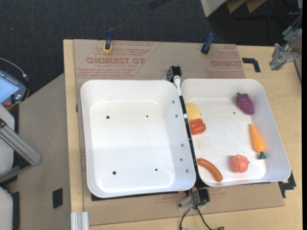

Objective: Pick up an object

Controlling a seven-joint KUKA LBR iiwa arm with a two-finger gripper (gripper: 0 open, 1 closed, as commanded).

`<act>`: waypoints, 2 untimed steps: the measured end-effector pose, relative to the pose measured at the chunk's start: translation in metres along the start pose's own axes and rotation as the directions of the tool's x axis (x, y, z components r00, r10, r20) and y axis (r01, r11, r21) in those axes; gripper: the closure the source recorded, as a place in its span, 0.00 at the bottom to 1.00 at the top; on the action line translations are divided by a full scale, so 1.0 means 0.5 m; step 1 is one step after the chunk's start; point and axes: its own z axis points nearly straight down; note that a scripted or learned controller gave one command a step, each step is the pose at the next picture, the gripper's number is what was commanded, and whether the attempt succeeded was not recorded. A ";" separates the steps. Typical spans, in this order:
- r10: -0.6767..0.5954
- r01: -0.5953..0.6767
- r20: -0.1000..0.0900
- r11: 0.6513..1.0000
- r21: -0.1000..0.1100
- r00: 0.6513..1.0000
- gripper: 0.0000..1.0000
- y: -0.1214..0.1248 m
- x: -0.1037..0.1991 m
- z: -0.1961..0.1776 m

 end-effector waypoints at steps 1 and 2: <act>-0.001 0.001 0.003 1.000 -0.004 1.000 1.00 0.002 0.000 -0.021; -0.003 0.003 0.006 1.000 -0.008 1.000 1.00 0.004 0.000 -0.043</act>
